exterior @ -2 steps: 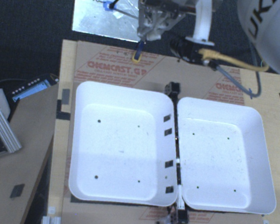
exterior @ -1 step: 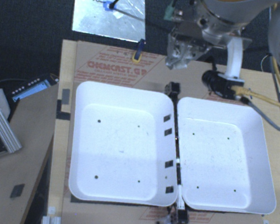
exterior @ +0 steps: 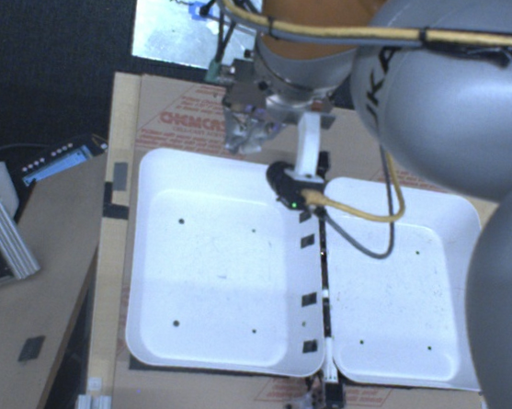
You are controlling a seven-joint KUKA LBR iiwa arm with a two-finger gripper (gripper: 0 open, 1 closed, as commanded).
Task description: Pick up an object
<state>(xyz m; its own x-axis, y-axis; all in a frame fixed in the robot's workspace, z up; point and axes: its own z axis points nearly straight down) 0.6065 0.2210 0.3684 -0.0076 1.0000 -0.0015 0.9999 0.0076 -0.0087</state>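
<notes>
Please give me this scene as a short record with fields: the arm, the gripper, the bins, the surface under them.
arm: grey KUKA arm with orange band, reaching in from the right
gripper: two-finger gripper, above the far edge of the left bin
left bin: shallow white plastic bin
right bin: shallow white plastic bin
surface: brown cardboard sheet with red print

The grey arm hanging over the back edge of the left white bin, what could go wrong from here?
1. The gripper sits above the cardboard sheet beyond the left shallow white bin, so a straight descent would likely hit cardboard or rim.
2. The yellow cable loops over the right shallow white bin and may snag.
</notes>
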